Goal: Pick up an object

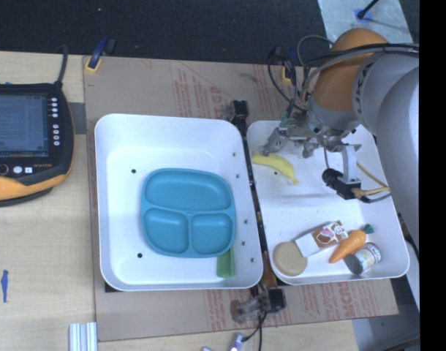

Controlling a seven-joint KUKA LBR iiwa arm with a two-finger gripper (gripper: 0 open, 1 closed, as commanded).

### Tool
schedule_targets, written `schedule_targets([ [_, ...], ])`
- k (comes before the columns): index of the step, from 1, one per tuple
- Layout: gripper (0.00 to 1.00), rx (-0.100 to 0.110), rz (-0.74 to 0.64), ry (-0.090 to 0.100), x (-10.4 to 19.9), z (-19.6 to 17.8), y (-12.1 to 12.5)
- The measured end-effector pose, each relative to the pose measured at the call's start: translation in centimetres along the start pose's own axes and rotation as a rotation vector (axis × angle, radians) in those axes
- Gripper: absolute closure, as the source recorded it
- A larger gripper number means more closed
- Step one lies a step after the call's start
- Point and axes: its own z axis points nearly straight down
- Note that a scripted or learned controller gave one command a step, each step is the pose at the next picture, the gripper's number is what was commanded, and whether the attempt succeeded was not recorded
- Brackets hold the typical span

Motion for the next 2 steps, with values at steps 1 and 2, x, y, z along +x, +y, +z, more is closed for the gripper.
schedule_targets([
  [1,0.00,0.012,0.003,0.003,-0.5,-2.1,-0.4],
  [2,0.00,0.012,0.002,0.004,3.6,-9.4,-0.3],
])
